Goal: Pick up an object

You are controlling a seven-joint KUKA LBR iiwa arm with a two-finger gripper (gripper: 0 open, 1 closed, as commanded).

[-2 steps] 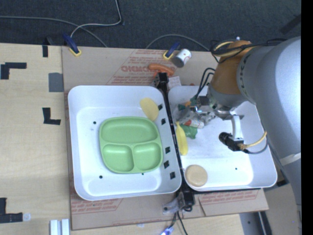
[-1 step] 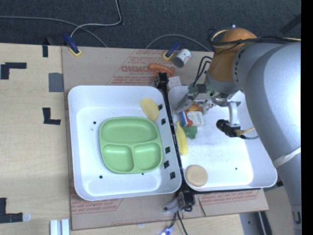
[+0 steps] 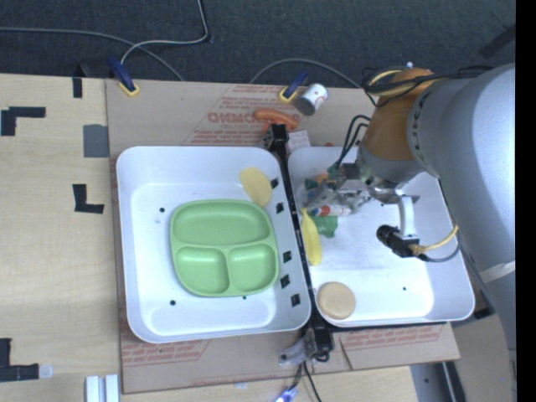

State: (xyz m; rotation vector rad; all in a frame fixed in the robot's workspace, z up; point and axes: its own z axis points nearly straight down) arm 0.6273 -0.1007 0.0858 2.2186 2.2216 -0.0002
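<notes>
My gripper (image 3: 337,196) reaches down into the right bin (image 3: 419,296) near its upper left corner, over a cluster of small colourful objects (image 3: 322,193). A green piece (image 3: 325,226) lies just below the cluster. A yellow banana-shaped object (image 3: 311,239) rests against the bin's left wall. A round tan disc (image 3: 336,300) sits near the bin's front left corner. The wrist and cables hide the fingertips.
The left bin (image 3: 142,224) holds a green divided plate (image 3: 224,248) and a yellow lemon-like object (image 3: 256,186) at its upper right. The grey arm (image 3: 469,141) covers the right bin's right side. Clamps and cables lie behind the bins.
</notes>
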